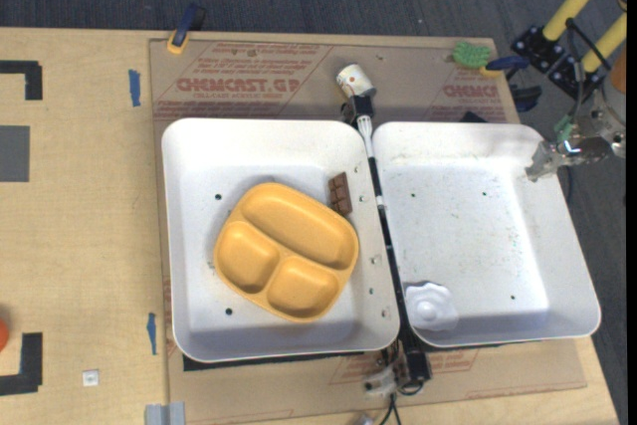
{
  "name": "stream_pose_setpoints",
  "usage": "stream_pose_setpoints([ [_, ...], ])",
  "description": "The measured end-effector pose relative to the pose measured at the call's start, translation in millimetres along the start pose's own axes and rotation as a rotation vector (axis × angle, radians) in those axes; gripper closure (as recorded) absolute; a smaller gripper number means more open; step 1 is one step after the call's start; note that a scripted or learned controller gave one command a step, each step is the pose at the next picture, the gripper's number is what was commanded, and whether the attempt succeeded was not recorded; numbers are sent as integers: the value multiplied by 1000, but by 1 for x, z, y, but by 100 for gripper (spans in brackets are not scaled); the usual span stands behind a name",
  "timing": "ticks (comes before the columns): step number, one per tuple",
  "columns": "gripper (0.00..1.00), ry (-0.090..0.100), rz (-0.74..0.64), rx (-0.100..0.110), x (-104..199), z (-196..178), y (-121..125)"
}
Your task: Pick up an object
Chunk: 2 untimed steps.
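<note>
My pincer (545, 161), its state indiscernible, is hovering at right bin (478, 314) upper-right rim; yellow tray (287, 250) is lying centre-left.

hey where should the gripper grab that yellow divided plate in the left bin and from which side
Probably the raised rim of the yellow plate, approached from straight above. It lies flat and tilted in the left bin, so only the thin edge and the ridges between its three wells offer something to pinch. The edge facing the bin's left wall looks freest; a small brown block sits beside the upper right edge.
</note>
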<state>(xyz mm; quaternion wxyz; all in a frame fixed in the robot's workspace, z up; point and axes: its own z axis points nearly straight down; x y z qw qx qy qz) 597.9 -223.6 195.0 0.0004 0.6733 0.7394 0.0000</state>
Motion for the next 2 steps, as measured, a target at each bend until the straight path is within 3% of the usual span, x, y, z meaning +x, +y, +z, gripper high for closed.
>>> stream_pose_setpoints([
  [1,100,-3,-372,-4,-3,-29,39],
  [2,100,1,-422,-1,61,-31,-16],
])
